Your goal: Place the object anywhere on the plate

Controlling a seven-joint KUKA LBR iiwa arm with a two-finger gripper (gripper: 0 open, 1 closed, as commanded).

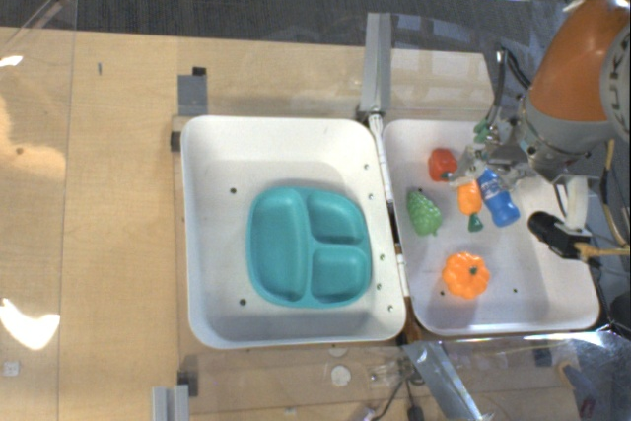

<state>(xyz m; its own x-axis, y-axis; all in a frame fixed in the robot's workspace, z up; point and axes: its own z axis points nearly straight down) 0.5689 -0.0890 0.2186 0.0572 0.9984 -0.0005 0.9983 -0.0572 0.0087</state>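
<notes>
A teal divided plate (308,245) lies in the left bin (212,212) with nothing on it. My gripper (480,171) hangs low over the upper middle of the right bin (552,306). Just below it lie a blue bottle-shaped toy (499,198) and a small orange carrot (469,200) with a green tip. A red toy (443,163) sits immediately left of the gripper. Whether anything is in the gripper's grasp is hidden by the wrist.
A green bumpy toy (424,212) rests near the right bin's left wall. An orange pumpkin (465,275) sits toward that bin's front. The bins' shared walls (386,212) stand between the toys and the plate.
</notes>
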